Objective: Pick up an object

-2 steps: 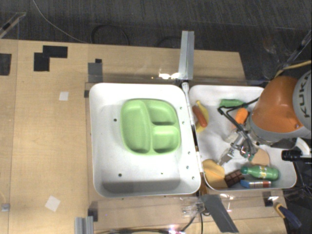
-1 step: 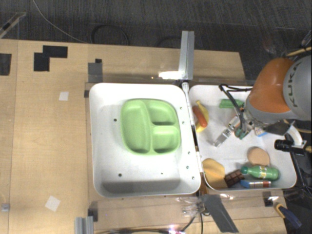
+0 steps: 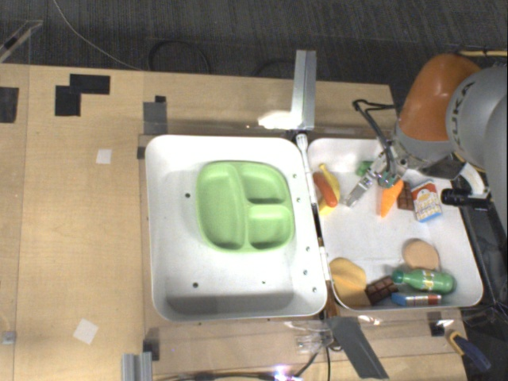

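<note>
1. Gripper (image 3: 386,173) is seen low in the right bin (image 3: 468,288), at the upper end of a toy carrot (image 3: 386,199); whether it is apart or together cannot be told.
2. Light, stiff handling is expected of the carrot (smooth plastic, probably slippery), so its thicker upper half would best be taken.
3. Just beside it lie a hot dog (image 3: 326,187) and a small carton (image 3: 426,202); a glossy green bottle (image 3: 422,279) lies further down.
4. A matte green divided plate (image 3: 243,205) is held in the left bin (image 3: 171,292).

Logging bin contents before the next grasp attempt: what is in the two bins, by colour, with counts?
Green: 2, tray, bottle
Orange: 1, carrot
Tan: 2, round pieces
Red and yellow: 1, hot dog
Red and white: 1, carton
Brown: 1, bar
Total: 8
</note>
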